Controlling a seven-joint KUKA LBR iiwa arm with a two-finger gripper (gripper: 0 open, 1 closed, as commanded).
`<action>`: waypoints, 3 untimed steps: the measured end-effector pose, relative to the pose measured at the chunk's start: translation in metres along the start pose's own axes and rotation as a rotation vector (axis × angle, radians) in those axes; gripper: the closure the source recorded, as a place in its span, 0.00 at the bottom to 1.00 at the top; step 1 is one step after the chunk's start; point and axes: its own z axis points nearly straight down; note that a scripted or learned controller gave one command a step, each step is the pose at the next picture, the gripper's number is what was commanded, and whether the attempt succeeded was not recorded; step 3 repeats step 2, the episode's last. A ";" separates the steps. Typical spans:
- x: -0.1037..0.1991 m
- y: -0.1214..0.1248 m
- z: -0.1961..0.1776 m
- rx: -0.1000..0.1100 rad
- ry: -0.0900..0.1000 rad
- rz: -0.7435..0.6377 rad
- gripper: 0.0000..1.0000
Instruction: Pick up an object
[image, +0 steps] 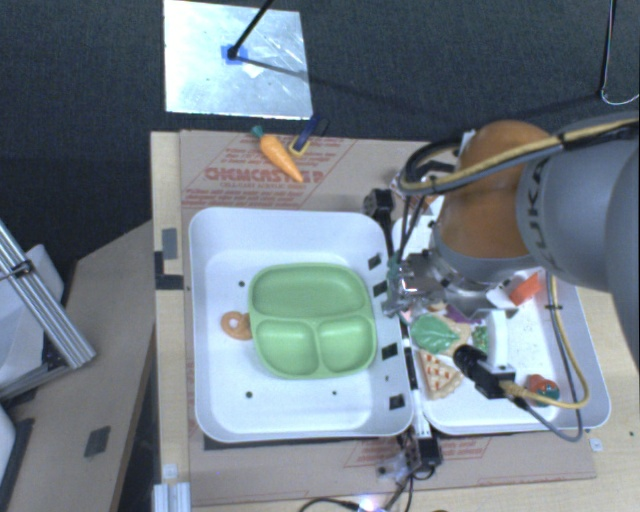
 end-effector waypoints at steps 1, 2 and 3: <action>0.011 -0.015 -0.007 -0.001 -0.001 0.001 1.00; 0.009 -0.017 -0.008 -0.002 -0.001 0.005 1.00; 0.009 -0.017 -0.008 -0.002 -0.001 0.005 1.00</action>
